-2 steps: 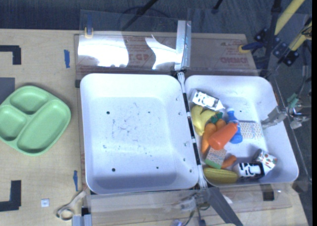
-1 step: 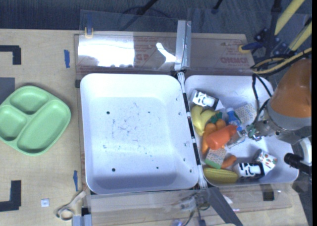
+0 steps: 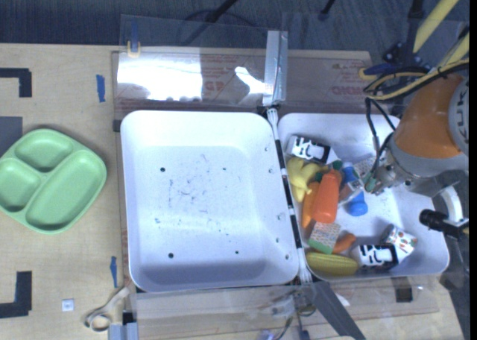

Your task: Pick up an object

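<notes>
The pick looks unfinished: the gripper [image 3: 375, 179] hangs low in the right bin [image 3: 428, 256], near the blue object [image 3: 357, 205], its state impossible to tell.

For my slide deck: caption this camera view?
KUKA arm reaches into the right bin beside an orange bottle.

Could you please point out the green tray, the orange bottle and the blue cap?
Green tray [image 3: 45, 182]: camera view, central divider ridge.
Orange bottle [image 3: 325, 198]: camera view, mid-body.
Blue cap [image 3: 358, 206]: camera view, its top.
</notes>
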You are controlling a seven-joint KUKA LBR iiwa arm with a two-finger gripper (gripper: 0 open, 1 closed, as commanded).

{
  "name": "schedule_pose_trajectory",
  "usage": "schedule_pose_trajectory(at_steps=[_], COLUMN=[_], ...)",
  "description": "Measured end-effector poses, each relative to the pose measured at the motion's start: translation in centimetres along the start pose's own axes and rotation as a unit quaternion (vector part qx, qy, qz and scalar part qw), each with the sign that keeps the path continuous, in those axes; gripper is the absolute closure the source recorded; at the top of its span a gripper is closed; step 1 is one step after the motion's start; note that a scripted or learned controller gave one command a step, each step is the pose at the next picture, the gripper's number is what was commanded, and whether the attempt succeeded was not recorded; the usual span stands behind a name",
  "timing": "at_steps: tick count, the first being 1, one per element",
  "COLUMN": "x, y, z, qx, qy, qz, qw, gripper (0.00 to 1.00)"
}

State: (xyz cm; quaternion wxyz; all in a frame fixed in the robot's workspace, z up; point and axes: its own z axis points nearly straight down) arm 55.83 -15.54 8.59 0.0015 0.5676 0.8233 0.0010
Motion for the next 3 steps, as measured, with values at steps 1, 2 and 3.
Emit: schedule_pose_trajectory(at_steps=[1, 2, 3], x=[-0.1, 0.3, 5.0], y=[0.1, 1.7, 7.0], z=[-0.8, -0.1, -9.6], qx=[-0.001, -0.001, 0.002], qy=[0.0, -0.003, 0.001], qz=[0.002, -0.069, -0.057], qw=[1.0, 0.9976, 0.9984], gripper=[1.0, 1.0, 1.0])
